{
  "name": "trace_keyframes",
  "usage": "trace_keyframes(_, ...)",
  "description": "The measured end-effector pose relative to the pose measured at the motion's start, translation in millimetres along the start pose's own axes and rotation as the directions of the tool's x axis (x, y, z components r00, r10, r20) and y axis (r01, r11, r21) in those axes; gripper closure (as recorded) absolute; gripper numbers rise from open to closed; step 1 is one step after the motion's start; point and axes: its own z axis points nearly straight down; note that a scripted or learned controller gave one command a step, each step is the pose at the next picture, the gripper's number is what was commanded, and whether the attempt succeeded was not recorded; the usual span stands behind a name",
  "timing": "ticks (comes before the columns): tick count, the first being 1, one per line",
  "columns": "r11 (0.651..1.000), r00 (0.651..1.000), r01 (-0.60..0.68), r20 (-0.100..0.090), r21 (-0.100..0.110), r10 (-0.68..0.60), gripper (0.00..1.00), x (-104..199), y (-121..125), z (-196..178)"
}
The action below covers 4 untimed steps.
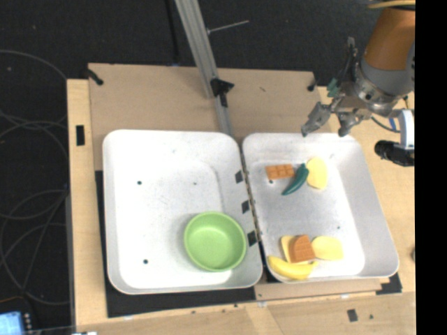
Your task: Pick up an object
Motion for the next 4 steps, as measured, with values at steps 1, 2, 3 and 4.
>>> trace_keyframes(1, 1.000, 1.000, 0.000, 0.001, 0.001, 0.000, 0.00, 0, 0, 0)
trace_keyframes(2, 1.000, 1.000, 0.002, 0.003, 0.004, -0.002, 0.00, 3, 1, 43)
trace_keyframes(3, 1.000, 1.000, -0.005, 0.002, 0.004, 0.005, 0.00, -7, -2, 88)
trace_keyframes(4, 1.000, 1.000, -0.005, 0.003, 0.004, 0.005, 0.00, -15, -3, 132)
